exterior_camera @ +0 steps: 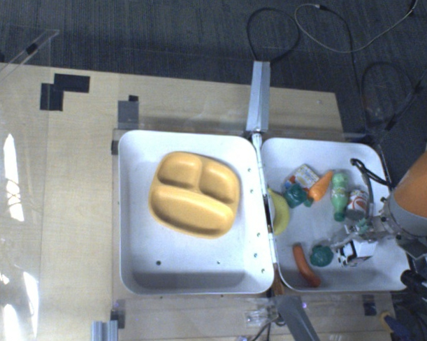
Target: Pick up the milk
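Note:
In the right bin (pixel 377 277), a small white carton with an orange-red band (pixel 308 176) lies near the back left; it looks like the milk. My gripper (pixel 354 238) hangs low over the bin's front right part, well to the right of and nearer than that carton. A white object with black markings (pixel 350 256) lies directly under the gripper, partly hidden by it. I cannot tell whether the gripper touches it.
An orange carrot (pixel 322 185), a green bottle (pixel 338 192), a small can (pixel 358 201), teal pieces (pixel 295 197) (pixel 322 255), a banana (pixel 280 212) and a red sausage (pixel 306 264) share the right bin. The left bin (pixel 133 261) holds a yellow divided plate (pixel 195 193).

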`<state>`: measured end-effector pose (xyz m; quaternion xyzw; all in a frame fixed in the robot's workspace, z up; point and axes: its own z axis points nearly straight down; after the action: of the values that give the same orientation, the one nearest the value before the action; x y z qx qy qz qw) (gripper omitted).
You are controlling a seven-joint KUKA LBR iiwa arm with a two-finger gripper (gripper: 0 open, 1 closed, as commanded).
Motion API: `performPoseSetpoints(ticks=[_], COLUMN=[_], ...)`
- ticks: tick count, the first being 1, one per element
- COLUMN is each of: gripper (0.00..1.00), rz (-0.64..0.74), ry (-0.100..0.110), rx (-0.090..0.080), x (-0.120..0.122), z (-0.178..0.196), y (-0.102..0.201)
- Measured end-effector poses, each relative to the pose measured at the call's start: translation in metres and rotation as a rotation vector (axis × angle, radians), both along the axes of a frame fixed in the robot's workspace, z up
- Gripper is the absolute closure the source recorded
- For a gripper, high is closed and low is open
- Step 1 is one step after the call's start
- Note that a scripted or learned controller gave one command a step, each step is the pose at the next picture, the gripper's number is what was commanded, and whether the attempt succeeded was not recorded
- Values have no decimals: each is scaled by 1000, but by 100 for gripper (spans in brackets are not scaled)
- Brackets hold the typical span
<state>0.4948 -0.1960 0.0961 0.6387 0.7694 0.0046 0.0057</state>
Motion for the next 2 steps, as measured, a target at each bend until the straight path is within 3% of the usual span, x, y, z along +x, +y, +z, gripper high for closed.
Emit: performPoseSetpoints(ticks=[1,2], gripper=[0,0], rz=[-302,11], ry=[4,1], rx=[-1,-2], x=[-4,-2], z=[-9,-9], y=[19,8])
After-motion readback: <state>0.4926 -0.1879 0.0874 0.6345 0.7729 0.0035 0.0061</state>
